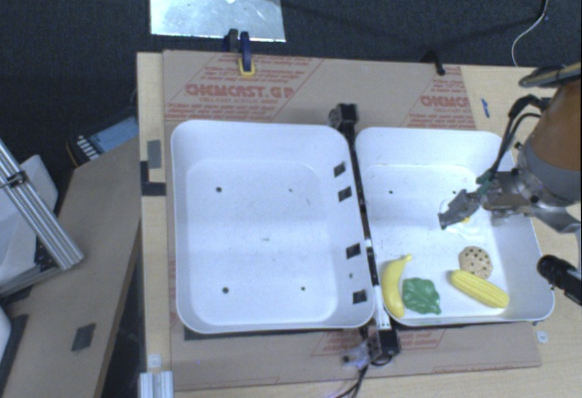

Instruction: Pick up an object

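Note:
Several toy foods lie in the right bin [427,151] along its front. A yellow banana [393,285] rests against the left wall, with a green leafy piece [421,296] just to its right. A round brown cookie [475,261] sits above a yellow corn cob [479,289] near the front right corner. My gripper [456,210] hangs low over the middle right of this bin, a little above and left of the cookie. A small pale yellow patch shows just beneath it; I cannot make out what it is.
The left bin [195,151] is bare white plastic. A row of black clips [350,223] runs along the divider between the bins. A cardboard sheet [273,83] lies under both bins, and the grey arm [546,169] comes in from the right.

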`<state>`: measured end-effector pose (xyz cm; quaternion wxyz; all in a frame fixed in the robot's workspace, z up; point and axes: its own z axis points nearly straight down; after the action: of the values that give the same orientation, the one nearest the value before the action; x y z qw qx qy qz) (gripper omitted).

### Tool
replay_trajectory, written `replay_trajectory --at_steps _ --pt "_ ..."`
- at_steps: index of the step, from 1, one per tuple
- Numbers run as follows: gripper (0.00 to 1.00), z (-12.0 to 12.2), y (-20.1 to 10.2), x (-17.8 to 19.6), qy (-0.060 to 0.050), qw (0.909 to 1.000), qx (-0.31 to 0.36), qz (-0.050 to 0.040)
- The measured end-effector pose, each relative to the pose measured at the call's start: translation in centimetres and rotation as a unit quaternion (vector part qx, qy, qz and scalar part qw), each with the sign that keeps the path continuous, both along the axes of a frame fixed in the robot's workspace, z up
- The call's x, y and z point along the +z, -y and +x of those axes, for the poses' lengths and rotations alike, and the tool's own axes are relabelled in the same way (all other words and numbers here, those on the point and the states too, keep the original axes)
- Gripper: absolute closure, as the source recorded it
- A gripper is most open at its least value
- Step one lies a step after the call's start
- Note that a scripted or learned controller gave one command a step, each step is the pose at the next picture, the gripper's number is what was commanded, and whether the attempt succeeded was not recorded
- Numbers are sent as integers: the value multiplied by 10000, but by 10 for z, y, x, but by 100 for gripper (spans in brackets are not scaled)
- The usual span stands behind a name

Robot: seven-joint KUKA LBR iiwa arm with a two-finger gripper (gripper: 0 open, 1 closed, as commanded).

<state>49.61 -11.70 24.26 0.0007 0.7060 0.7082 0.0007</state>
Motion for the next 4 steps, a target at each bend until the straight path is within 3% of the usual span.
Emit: replay_trajectory --at_steps 1,2,3,4 --pt "0 8 -31 189 103 9999 27 -11" --pt "0 -10 -71 300 76 10000 31 1" --pt "0 4 -30 293 12 10000 -22 -10" --pt "100 4 -32 304 33 10000 14 -10"
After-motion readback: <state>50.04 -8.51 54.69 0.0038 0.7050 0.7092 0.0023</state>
